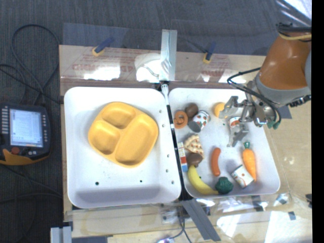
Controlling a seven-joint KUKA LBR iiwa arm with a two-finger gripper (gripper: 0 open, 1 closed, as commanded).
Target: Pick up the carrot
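Orange carrot [248,163] lies at the right bin's [273,184] four o'clock; the end effector [238,130] hovers at its eleven o'clock, grip state unclear. Looks light, stiff, slick; grab mid-body.

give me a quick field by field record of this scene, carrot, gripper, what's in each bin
carrot: orange carrot lying in the right bin, near its right wall, green top pointing away from the camera
gripper: gripper over the right bin, just up and left of the carrot, nothing seen between its fingers
left bin: left bin holds a yellow divided plate
right bin neighbours: red sausage left of the carrot, small can right by its lower end, broccoli, banana
task state: carrot not yet picked up
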